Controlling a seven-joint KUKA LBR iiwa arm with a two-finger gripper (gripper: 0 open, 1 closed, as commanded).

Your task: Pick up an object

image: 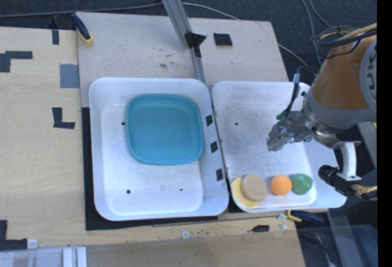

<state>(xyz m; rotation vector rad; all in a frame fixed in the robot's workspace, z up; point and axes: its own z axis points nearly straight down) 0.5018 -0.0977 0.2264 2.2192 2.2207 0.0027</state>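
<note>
Camera view, looking down at a slant, shows the right bin with three small things lined along its near edge: a tan round block resting on a yellow piece toward the near left corner, an orange ball just beside it, and a green piece next along toward the near right corner. All three look like light, rigid toy items, probably smooth plastic or foam, none fragile. The ball would likely roll or slip out of a pinch unless the fingers close across its widest part from straight above; the tan block, flat-topped and round-sided, looks the steadier choice, taken across its sides. Their closeness to the bin wall leaves little room on the near side.

The gripper hangs over the middle of the right bin, toward its right edge, apart from the row of objects. Nothing is visible between its tips, and whether it is spread or closed cannot be told at this size. The left bin carries a blue plate.
</note>
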